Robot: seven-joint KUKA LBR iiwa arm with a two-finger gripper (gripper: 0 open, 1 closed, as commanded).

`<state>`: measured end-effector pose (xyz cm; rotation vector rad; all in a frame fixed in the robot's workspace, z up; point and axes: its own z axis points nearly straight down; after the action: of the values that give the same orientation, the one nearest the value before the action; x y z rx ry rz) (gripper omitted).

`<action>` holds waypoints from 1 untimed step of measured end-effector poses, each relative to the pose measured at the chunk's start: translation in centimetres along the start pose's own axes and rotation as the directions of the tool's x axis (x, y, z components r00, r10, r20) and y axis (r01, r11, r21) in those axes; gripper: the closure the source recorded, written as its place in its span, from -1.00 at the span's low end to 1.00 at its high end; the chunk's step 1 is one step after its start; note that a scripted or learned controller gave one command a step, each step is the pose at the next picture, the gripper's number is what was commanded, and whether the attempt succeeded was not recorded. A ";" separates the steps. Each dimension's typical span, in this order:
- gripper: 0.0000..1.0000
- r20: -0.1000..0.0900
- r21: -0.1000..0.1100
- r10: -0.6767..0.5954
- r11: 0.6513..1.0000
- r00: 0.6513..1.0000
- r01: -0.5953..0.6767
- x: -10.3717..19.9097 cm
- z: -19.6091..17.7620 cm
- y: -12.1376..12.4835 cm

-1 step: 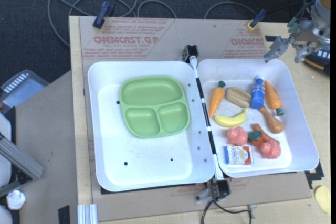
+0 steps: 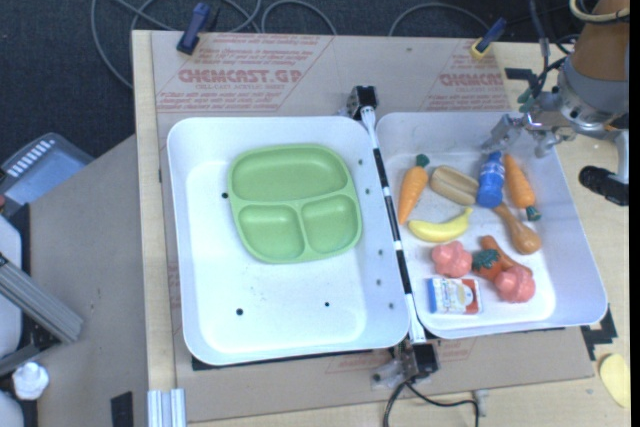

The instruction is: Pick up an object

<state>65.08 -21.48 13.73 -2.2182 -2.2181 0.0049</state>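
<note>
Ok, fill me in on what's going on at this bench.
A grey arm with an orange band reaches in from the right, its gripper over the far edge of the right bin, close to a blue bottle. That bin holds toy food: two carrots, a banana, a hot dog bun and more. The left bin holds a green divided tray. Nothing is visibly gripped yet.

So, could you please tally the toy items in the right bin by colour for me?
Orange, 3: two plastic carrots and a butternut-shaped squash.
Pink or red, 3: two lumpy pink pieces, a small red tomato-like piece.
Yellow, 1: banana.
Tan, 1: bread roll.
Blue, 1: bottle.
White, 1: printed carton.
Total: 10.
</note>
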 end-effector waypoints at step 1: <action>-1.00 0.003 -0.010 -0.001 1.000 1.000 0.001 7.8 5.1 -2.7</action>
<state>62.35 -13.71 8.68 -2.2239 -2.2255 -0.0028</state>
